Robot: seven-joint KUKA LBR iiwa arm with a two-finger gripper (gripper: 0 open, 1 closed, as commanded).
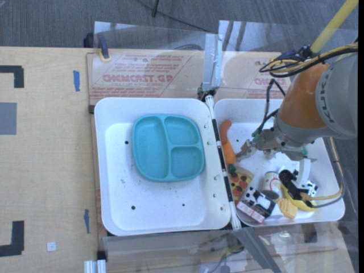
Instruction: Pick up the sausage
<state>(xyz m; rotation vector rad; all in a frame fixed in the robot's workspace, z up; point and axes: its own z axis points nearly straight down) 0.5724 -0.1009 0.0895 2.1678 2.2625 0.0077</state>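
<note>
The sausage (226,131) looks like an orange-red elongated piece lying along the left wall of the right bin (335,209), near its back corner. Its lower part runs into an orange stretch, and I cannot tell if that is a separate item. My gripper (250,148) hangs low over the middle of the right bin, just right of the sausage and a short gap away from it. Nothing is visibly held in it. The grey arm with its orange band (301,104) covers the bin's back right.
A teal divided plate (169,147) lies in the left bin (114,198). In the front of the right bin are a dotted yellow-red slice (242,181), a black-and-white box (259,202), a small round can (271,181) and a yellow banana-like toy (291,206). Cables trail from the wrist.
</note>
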